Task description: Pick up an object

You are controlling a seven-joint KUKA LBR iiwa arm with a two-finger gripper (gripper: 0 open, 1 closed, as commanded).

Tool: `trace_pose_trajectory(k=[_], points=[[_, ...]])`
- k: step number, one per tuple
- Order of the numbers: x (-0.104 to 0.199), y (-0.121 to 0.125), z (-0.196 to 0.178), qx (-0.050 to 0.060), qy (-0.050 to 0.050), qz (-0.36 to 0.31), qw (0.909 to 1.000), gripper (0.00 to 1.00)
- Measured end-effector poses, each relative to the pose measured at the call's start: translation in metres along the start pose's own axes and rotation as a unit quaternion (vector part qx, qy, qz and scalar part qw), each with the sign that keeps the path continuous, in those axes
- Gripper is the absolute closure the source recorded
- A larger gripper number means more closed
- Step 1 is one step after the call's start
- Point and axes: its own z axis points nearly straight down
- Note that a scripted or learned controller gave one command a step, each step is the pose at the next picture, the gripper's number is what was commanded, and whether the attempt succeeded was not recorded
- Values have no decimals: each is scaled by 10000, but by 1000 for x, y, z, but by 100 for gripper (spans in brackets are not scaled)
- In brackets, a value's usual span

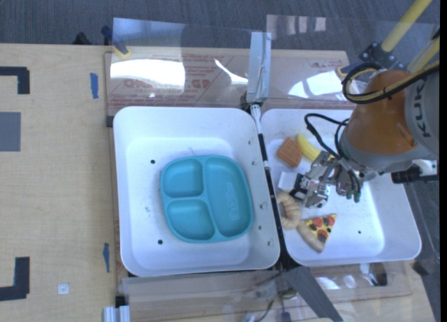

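The right bin (391, 240) holds several toy foods: an orange waffle-like block (289, 151), a yellow corn piece (306, 147), a tan croissant (289, 208) and a pizza slice (316, 230). My gripper (316, 188) hangs low over the left half of this bin, just right of the croissant and above the pizza slice. A small black and white piece sits at its tips. The view does not tell me whether anything is held.
The left bin (133, 174) bears a teal divided plate (207, 198). A metal divider (258, 69) and clear panels stand behind the bins. The arm's orange band (377, 114) and black cables (325, 128) overhang the right bin's back.
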Motion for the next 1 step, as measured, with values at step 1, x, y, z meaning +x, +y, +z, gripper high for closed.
trace_pose_trajectory(k=[1], points=[[21, 73, -85, 13, 76, 1845, 9828, 100]])
